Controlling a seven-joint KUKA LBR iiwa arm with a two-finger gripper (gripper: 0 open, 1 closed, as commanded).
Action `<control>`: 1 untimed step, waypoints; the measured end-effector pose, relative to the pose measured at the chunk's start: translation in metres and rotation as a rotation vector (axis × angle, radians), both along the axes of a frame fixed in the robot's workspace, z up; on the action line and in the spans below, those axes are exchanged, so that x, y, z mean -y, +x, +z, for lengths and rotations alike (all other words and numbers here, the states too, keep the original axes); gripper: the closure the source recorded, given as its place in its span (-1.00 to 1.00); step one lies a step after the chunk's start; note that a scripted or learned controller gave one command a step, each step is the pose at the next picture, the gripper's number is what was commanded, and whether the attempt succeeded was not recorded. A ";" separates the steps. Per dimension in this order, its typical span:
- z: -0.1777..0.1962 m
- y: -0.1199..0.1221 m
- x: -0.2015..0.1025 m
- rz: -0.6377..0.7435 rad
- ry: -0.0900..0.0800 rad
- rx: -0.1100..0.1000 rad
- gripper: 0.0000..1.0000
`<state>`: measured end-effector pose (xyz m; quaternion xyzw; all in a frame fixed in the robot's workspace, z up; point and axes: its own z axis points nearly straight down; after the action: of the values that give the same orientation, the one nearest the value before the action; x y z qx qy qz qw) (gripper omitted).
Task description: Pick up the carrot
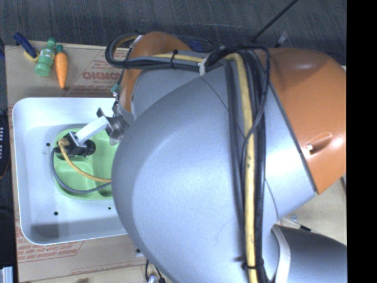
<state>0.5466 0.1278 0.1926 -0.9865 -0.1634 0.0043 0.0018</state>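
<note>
The hand (116,124) sits at the right side of the left white bin (30,214), largely covered by the big grey arm (206,175). Whether it is open or closed cannot be told, and nothing is seen in its hold. It hangs over the edge of a green dish (82,180) lying in that bin.

The carrot (60,67) lies outside the bin, past its far rim, on the brown cardboard (88,81) covering the bench. It is small, orange and tapered, with a green top pointing away and the tip toward the bin. A green toy bottle (45,60) lies just beside it, and a blue thing (23,42) near that. The cardboard bears red print, too blurred to read.
</note>
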 end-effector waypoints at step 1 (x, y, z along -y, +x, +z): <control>-0.045 -0.026 0.005 -0.106 -0.002 -0.008 -1.00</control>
<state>0.5211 0.1228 0.1473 -0.9938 -0.1108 0.0081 0.0014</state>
